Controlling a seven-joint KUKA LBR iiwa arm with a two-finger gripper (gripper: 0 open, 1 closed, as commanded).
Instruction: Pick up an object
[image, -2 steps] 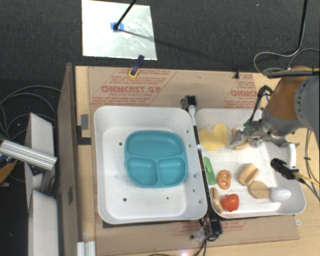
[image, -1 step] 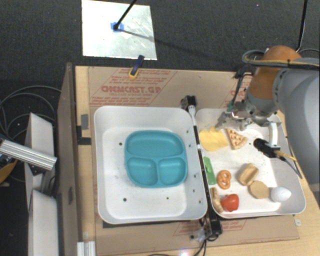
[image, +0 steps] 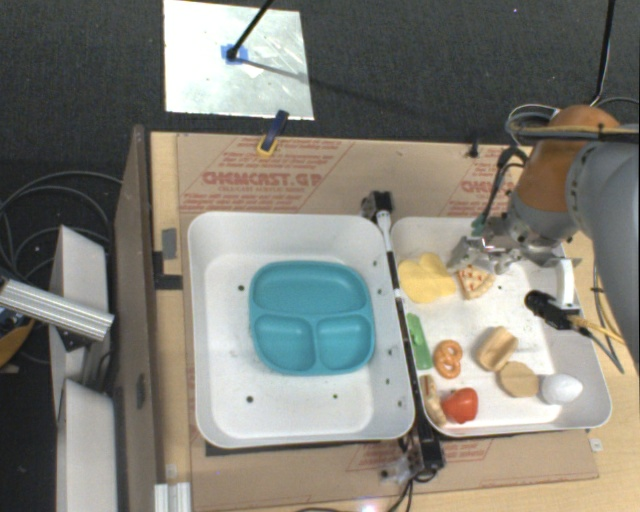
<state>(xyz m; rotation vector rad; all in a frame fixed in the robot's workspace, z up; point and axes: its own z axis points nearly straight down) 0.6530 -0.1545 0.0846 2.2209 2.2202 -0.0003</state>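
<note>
Gripper sits over the pizza slice near the right bin's back edge; jaw state can't tell. Slice looks light, stiff, prob. plastic. Best pinch across its narrow sides.

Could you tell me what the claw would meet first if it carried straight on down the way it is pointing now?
Most likely the pizza slice: the claw hangs just above it in the right bin, pointing down. The yellow cheese piece lies beside it. Height is hard to judge.

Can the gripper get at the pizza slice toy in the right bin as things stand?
Probably yes. The gripper hangs right above the pizza slice, whose top lies uncovered. The yellow cheese piece lies close on one side and might crowd a finger.
</note>
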